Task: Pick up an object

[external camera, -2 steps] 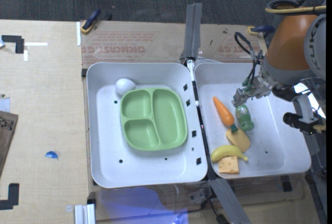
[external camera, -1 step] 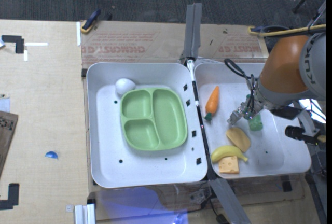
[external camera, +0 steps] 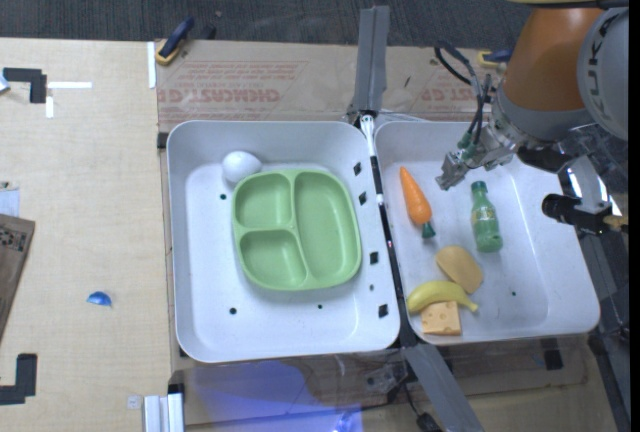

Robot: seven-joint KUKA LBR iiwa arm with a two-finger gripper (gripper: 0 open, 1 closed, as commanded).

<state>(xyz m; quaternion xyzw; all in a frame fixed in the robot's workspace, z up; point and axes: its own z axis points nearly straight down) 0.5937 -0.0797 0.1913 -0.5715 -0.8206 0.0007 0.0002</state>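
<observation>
The right bin (external camera: pixel 540 305) holds an orange carrot (external camera: pixel 415 197), a green bottle (external camera: pixel 486 218) lying on its side, a tan potato-like piece (external camera: pixel 460 266), a yellow banana (external camera: pixel 440 295) and a wedge of cheese (external camera: pixel 441 319). My gripper (external camera: pixel 464 164) hangs over the back of this bin, between the carrot and the bottle and just above the bottle's cap. Nothing shows in its grasp.
The left bin (external camera: pixel 200 320) holds a green divided plate (external camera: pixel 297 228) and a white ball (external camera: pixel 240 164) at its back left corner. A grey divider (external camera: pixel 372 60) rises behind the bins. The arm's orange band (external camera: pixel 545 40) sits at the upper right.
</observation>
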